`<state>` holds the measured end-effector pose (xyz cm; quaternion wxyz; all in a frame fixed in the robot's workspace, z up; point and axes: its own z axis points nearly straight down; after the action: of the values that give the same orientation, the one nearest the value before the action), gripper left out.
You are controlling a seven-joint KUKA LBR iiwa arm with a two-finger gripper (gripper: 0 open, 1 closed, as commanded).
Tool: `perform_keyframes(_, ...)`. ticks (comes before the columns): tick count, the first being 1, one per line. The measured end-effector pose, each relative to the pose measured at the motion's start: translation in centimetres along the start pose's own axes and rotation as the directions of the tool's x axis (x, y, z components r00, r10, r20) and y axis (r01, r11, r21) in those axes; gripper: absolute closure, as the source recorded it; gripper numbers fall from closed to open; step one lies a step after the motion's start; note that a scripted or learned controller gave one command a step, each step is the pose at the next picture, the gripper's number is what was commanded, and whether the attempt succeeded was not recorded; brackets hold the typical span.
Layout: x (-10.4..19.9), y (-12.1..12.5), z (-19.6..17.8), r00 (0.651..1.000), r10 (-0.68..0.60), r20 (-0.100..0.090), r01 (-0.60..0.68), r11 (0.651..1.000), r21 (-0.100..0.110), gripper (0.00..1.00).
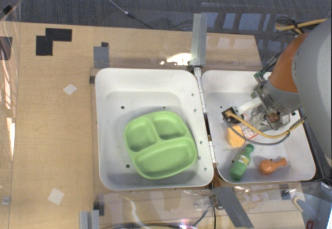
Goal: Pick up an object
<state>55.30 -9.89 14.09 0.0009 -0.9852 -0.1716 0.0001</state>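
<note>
Over the right bin (220, 88), the gripper (248, 121) hangs above a yellow cheese wedge (235, 136); whether its jaws are open is unclear.

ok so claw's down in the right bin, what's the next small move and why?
Probably a short descent onto the yellow block. The claw sits low in the right bin, just above and right of that block, closer to it than to the green bottle or the orange piece. The view doesn't settle the claw's state, so check that first.
</note>
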Motion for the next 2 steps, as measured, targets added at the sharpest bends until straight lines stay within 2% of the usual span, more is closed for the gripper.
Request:
perform_keyframes(1, -0.7, 11.1, 1.7, 0.992, 0.125, 0.000, -0.125, 0.992, -0.001, 1.00)
perform_keyframes(2, 4.0, 4.4, 5.0, 0.991, 0.136, -0.001, -0.136, 0.991, 0.000, 1.00)
